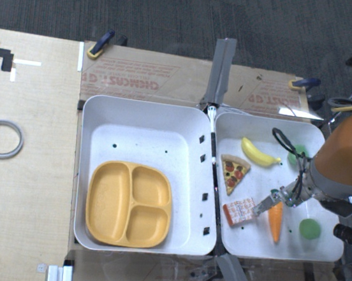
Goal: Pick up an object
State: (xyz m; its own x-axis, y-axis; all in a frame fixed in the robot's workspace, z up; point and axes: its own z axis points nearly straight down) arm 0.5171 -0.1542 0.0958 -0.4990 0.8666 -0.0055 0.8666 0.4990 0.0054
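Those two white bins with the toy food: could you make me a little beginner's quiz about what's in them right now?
1. True or false: the yellow divided plate lies in the left bin.
2. Which thing lies nearest the gripper? A) banana B) carrot C) roll of tape
3. Fill in: the pizza slice lies between the banana and the red and white ____.

Key
1. True.
2. B. The carrot lies just beside the gripper, in the right bin; the tape roll is out on the bench.
3. Packet.
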